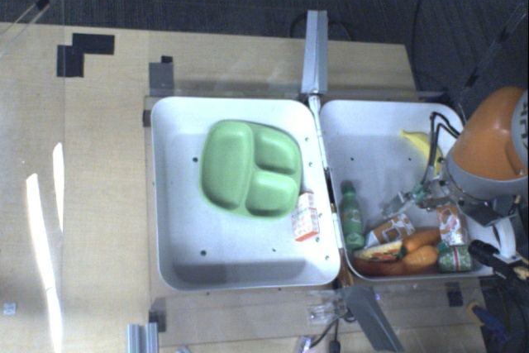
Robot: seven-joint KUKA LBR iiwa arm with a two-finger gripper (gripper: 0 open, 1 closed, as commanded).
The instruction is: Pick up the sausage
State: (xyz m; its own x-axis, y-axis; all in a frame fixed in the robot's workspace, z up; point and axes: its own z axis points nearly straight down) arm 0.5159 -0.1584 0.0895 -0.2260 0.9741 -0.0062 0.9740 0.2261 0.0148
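Right bin (372, 128), contents: sausage (382, 266), dark red, at the near wall beside the green bottle (351, 217); an orange carrot-shaped piece (420, 241) and a bun (420, 257) touching it; a green can (454, 259); a yellow piece (417, 143) toward the far wall. Tool (426, 196): above the bin's middle, over the heap; whether spread or pressed together cannot be told. Left bin (165, 178): green divided tray (250, 167), small red-and-white carton (307, 219).

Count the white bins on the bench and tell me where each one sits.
2. The left bin holds a green divided plate and a small carton. The right bin beside it holds a green bottle and piled food along its near edge.
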